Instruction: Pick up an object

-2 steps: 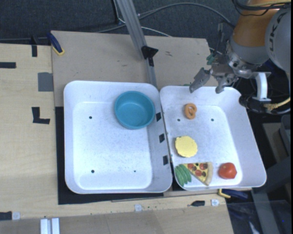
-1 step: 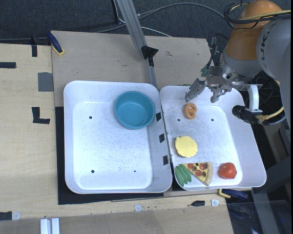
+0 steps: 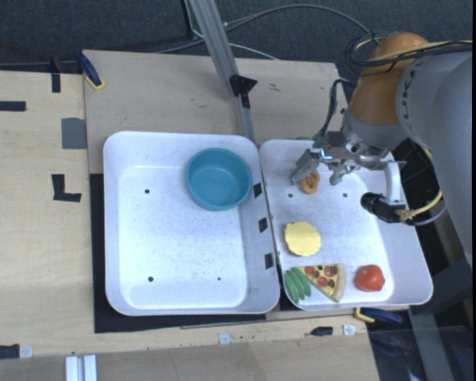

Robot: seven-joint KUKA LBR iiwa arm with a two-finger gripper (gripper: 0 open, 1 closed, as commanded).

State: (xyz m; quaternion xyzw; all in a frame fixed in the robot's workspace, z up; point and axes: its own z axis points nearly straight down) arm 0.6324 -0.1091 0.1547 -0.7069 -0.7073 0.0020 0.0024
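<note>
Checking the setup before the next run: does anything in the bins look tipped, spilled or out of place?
Nothing stands out. The blue bowl sits upright in the left bin; the yellow disc, pizza slice and tomato lie apart in the right bin.

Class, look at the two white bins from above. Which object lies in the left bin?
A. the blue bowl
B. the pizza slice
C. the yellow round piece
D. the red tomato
A: the blue bowl sits in the upper right part of the left bin, while the pizza slice, red tomato and yellow round piece all lie in the right bin.
</note>
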